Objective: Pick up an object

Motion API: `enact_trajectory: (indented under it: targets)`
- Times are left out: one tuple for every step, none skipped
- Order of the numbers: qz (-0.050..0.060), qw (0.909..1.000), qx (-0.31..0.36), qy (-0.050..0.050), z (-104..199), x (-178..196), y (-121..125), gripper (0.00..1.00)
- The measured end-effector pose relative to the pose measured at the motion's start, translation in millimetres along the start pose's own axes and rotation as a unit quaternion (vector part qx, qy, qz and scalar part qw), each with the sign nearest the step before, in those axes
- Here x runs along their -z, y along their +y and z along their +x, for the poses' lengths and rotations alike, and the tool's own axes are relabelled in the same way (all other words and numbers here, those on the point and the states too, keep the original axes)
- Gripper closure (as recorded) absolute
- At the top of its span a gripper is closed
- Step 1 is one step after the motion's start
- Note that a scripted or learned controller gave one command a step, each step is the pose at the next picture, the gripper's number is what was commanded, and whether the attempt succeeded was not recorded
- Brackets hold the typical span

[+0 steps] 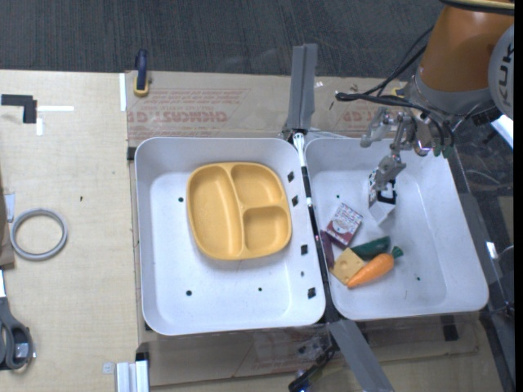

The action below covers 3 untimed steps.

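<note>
Two shallow white bins sit side by side on the bench (65, 137). In the right bin (441, 284), nearest the viewer and below the jaws, lies a toy carrot (374, 269), orange with a green top pointing right. Touching its left end is a yellow wedge-shaped piece (347, 265), and just behind the carrot lies a dark green object (374, 247) whose kind cannot be told. Farther back, below and left of the jaws, a small printed packet (344, 223) rests tilted near the bin's left wall; its white and red label bears writing too small to read.

The jaws (382, 193) hang over the rear half of the right bin, pointing down, with the grey arm and its orange band (462, 43) up and to their right. Whether the jaws are open, closed or gripping anything cannot be told; a pale shape just beneath them is unclear. The carrot, wedge, green object and packet all lie on the bin floor, apart from the jaws.

The left bin (163, 284), well left of the jaws, holds a yellow divided plate (239, 211) with three compartments, lying flat.

Behind both bins lies brown cardboard (196, 109) with red printing, reversed and not legible. Far left of the jaws, on the bare bench, lies a grey ring (37, 233).
</note>
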State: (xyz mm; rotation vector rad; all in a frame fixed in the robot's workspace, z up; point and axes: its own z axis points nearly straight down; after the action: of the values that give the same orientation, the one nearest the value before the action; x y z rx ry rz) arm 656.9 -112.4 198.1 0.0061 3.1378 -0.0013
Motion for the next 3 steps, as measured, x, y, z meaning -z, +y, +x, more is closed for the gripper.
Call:
enact_trajectory:
  targets:
    - [0.000, 0.9997, -0.023, -0.001, 8, 28, -64, 0.00]
    - [0.000, 0.9887, -0.150, -0.001, 1, 10, -79, 0.00]
    - [0.000, 0.9583, -0.286, 0.000, 7, -37, -44, 0.00]
